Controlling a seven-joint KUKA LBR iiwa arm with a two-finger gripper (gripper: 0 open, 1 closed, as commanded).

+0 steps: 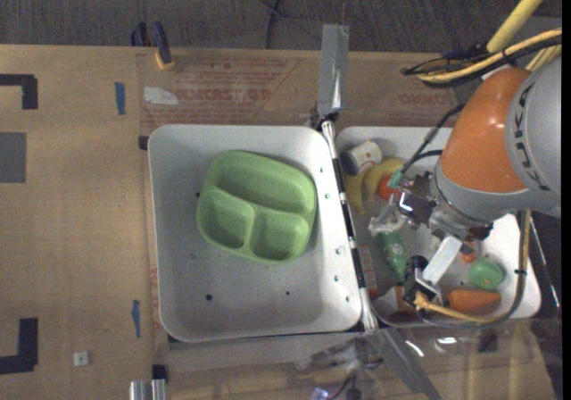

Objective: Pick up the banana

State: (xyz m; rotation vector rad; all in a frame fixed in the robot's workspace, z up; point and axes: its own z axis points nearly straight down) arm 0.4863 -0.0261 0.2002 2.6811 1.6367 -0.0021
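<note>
The banana (360,187) is a yellow shape lying by the left wall of the right bin (528,298), just below a small white cup (363,155). Part of it is hidden under the wrist. My gripper (391,221) hangs low over the middle of the right bin, just right of and below the banana. It sits above a green bottle (393,254). Nothing shows between the gripper and the banana that tells of a hold.
A green divided plate (257,205) lies in the left bin (178,282). The right bin also holds an orange-red piece (390,180) beside the banana, a green round item (486,275) and an orange carrot-like item (474,300) at the near right. The arm covers much of this bin.
</note>
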